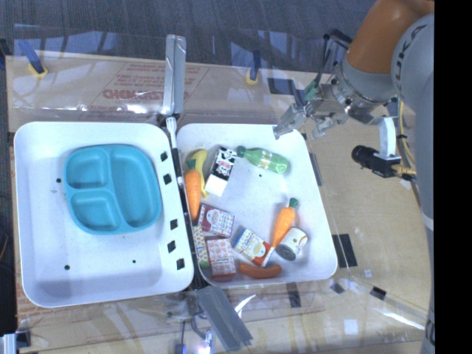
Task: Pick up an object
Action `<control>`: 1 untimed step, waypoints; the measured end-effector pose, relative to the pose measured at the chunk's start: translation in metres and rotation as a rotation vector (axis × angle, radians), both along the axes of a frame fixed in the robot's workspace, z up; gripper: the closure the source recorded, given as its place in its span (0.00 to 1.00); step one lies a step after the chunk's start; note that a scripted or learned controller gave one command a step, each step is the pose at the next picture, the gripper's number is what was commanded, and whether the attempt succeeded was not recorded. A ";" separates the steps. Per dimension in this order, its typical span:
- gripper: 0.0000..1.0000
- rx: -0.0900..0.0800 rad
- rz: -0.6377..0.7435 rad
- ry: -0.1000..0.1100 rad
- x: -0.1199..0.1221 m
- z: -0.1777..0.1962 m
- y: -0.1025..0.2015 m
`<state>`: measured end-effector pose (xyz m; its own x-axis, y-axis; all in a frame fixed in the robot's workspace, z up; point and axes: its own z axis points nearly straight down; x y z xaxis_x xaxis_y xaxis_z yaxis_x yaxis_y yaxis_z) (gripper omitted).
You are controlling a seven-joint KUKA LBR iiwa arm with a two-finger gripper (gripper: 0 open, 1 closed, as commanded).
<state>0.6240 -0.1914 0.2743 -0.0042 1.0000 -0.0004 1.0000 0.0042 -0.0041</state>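
End effector (pixel 295 121) hangs over the far right corner of the right bin (pixel 318 220); can't tell its grip, nothing visibly held. Green bottle (pixel 264 159) lies nearest, at the far edge. 2 carrots (pixel 192 192) (pixel 282 224), small boxes (pixel 214 223), a can (pixel 293 243) and a sausage (pixel 258 271) crowd the near edge. The left bin (pixel 29 198) holds a blue divided tray (pixel 113 187).
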 end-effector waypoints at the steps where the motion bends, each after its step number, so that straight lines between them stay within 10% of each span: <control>1: 0.00 0.000 0.028 0.001 0.005 -0.138 0.010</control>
<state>0.6292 -0.1817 0.1362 -0.0319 0.9995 -0.0001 0.9995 0.0319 -0.0050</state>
